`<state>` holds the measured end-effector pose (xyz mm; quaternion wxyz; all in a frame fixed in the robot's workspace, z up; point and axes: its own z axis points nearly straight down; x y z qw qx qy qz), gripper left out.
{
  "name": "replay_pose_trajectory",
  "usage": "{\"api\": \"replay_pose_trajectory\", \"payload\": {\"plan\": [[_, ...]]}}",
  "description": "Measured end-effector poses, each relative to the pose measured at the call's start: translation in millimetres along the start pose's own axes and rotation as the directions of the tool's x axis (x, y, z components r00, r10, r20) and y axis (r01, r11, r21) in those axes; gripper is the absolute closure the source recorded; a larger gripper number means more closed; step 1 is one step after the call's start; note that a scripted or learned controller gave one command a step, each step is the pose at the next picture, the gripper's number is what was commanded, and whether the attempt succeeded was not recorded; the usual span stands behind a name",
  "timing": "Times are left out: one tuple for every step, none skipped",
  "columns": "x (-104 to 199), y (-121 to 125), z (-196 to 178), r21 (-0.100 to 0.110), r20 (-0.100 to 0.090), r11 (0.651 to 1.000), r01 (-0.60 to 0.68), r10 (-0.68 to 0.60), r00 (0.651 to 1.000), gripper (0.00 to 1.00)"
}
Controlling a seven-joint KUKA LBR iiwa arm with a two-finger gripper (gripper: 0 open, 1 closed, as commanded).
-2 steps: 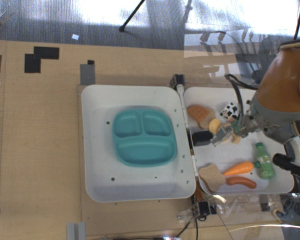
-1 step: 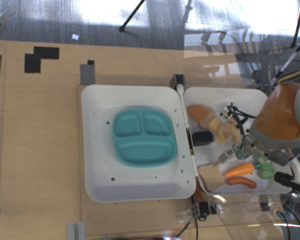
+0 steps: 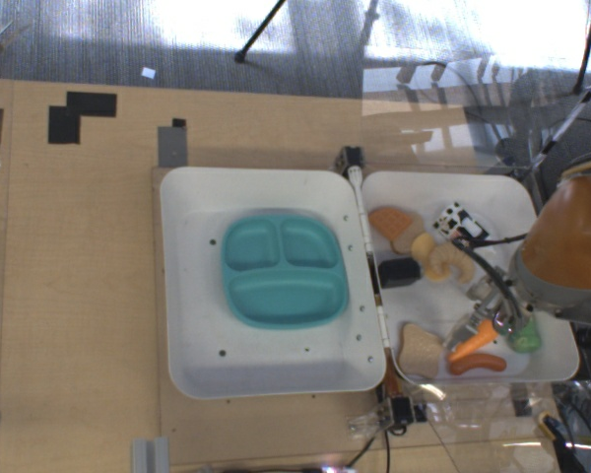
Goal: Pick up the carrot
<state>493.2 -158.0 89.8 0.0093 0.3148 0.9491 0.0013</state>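
Carrot (image 3: 476, 338): in right bin (image 3: 532, 200), long axis slanting up-right.
Gripper (image 3: 485, 315): directly over carrot's upper end; finger opening cannot be told.

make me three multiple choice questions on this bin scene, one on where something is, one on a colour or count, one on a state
1. Where is the carrot?
A. on the teal tray
B. in the right bin, near its front edge
C. on the bare bench

2. How many compartments does the teal tray have?
A. two
B. three
C. five

3. How does the teal tray lie?
A. flat in the left bin
B. propped against a bin wall
C. flipped upside down

Answers:
1 B, the carrot lies in the right bin, by the gripper and above a sausage.
2 B, two small sections above one long one.
3 A, it sits level in the left bin, hollows up.
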Motion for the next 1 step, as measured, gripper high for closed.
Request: {"api": "replay_pose_trajectory", "payload": {"plan": [[-1.9,3.6,-12.5,-0.005,0.004,1.0,-0.002,0.003,1.0,1.0]]}}
